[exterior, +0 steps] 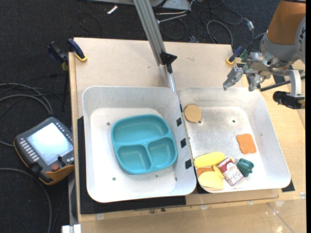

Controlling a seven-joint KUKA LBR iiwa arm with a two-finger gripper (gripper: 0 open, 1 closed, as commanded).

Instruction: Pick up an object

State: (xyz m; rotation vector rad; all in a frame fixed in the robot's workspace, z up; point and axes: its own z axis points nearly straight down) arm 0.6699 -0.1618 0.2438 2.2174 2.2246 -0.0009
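Since I must pick something, I start with what lies nearest. At the near edge of the right bin (272,125) sits a cluster: two yellow pieces (210,169), one lapping the other, a small red-and-white box (229,172) leaning on them, and a dark green piece (245,166) touching the box on its right. These look like light toy items. The box looks stiff with flat sides, so I judge it would take a squeeze well across its narrow width, but its neighbours crowd it and my fingers could snag them. Farther in, toward the right, an orange block (246,142) lies alone; it looks soft, like sponge, light and easy to pinch across its shorter sides, with clear floor all round. Farther still, near the left wall, a flat tan disc (192,113) lies alone; it looks thin and may slip from a pinch. In the left bin (92,130) rests a teal tray (144,142) with three compartments, too wide for me. At the far edge of the right bin my gripper (241,78) hangs above the rim, its fingers spread apart with nothing between them, well apart from every item.
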